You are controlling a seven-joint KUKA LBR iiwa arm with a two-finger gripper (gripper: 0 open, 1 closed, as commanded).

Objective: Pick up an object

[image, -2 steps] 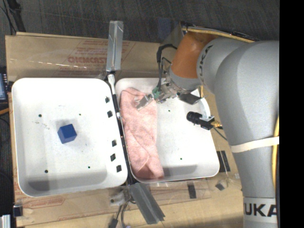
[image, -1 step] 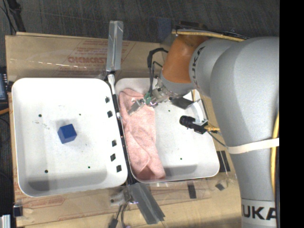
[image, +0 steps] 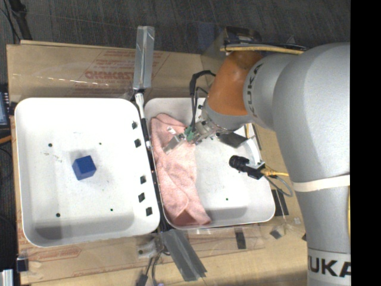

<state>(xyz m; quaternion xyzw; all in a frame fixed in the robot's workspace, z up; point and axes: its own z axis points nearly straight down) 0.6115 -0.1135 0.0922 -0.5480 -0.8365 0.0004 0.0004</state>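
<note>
Grey casing of the KUKA arm [image: 309, 130] takes up the right of the camera view, bending leftward through an orange wrist band [image: 229, 94] down to the two-finger gripper [image: 178, 139], which sits low over the upper part of the right bin. Metal fingers [image: 171, 142] rest on the cloth; whether they are apart or together, and whether any fabric lies between them, cannot be told at this sharpness. "KUKA" reads in black at the arm's lower right and again, sideways, near the band.

Brown cardboard sheet [image: 71, 70] under the bins carries faint red printing, not legible. Dark carpet-like flooring [image: 178, 11] lies beyond the bench's far edge.

Left shallow white plastic bin [image: 36, 219] holds a small blue cube [image: 84, 166] left of its middle, well apart from the gripper. Right shallow white plastic bin [image: 238, 210] holds a crumpled pink cloth [image: 178, 183] running along its left wall from top to bottom. A black cylindrical fitting with a cable [image: 245, 164] hangs over that bin's right side.
</note>
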